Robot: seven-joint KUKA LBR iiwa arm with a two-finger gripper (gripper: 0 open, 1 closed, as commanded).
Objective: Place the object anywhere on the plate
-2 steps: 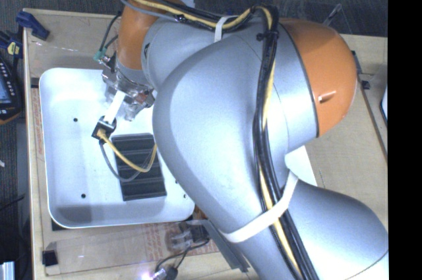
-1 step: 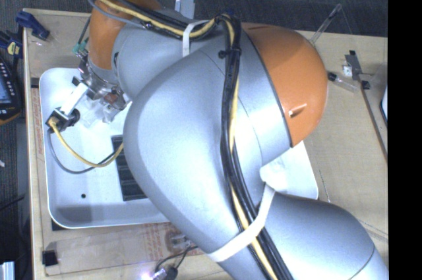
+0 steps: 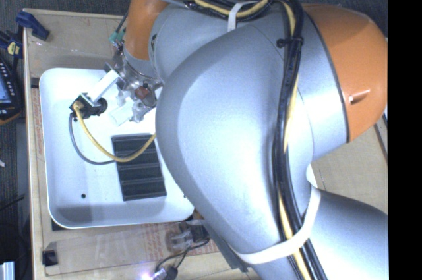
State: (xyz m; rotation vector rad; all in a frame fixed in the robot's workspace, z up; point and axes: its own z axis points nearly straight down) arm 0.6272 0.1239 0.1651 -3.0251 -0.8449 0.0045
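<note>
Risk: gripper [image 3: 125, 104] (finger state I cannot tell) hangs over white bin [image 3: 56, 140], upper left; yellow cable [image 3: 99, 150] may snag ribbed dark plate [image 3: 138, 167].

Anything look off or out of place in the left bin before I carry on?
Nothing looks spilled or damaged. The shallow white bin holds a dark ribbed rectangular object lying flat and slightly skewed to the bin's walls. The gripper hangs just above it, a yellow cable looping down beside it.
</note>
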